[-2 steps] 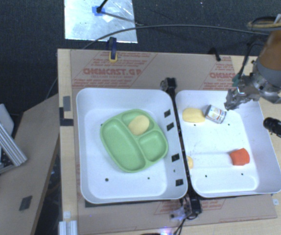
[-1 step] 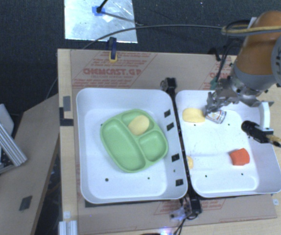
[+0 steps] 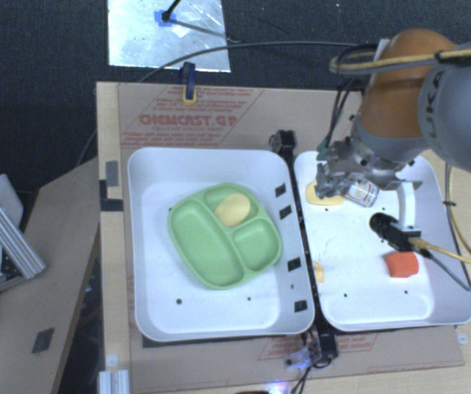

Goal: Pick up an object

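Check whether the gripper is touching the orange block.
Apart. The camera view shows the gripper at the right bin's far left corner and the orange block nearer the front, bare white floor between them.

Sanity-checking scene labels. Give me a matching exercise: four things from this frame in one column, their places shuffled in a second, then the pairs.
Things
1. green tray
2. yellow lump
3. orange block
4. end effector

Places
A. in the right bin, toward its right side
B. over the right bin's far left part
C. on the floor of the left bin
D. in a compartment of the green tray

Pairs: 1-C; 2-D; 3-A; 4-B
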Action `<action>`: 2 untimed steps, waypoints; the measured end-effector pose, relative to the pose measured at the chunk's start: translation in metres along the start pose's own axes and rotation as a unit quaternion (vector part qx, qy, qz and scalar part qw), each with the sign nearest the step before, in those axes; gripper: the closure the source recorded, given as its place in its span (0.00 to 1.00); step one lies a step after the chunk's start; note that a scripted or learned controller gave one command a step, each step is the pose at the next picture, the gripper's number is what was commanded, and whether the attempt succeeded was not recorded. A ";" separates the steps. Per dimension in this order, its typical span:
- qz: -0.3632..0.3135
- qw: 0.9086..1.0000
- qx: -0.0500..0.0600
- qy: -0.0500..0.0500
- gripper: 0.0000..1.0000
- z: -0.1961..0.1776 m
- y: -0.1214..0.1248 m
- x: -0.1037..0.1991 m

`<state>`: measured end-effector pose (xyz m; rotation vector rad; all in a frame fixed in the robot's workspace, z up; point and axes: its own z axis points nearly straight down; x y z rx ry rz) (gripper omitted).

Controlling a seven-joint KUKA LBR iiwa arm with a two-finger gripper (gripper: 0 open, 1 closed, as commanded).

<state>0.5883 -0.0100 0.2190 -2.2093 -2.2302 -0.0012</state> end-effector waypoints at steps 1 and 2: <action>0.000 1.000 0.000 0.000 1.00 0.002 -0.011 0.043; -0.001 1.000 -0.002 0.000 1.00 -0.011 -0.015 0.100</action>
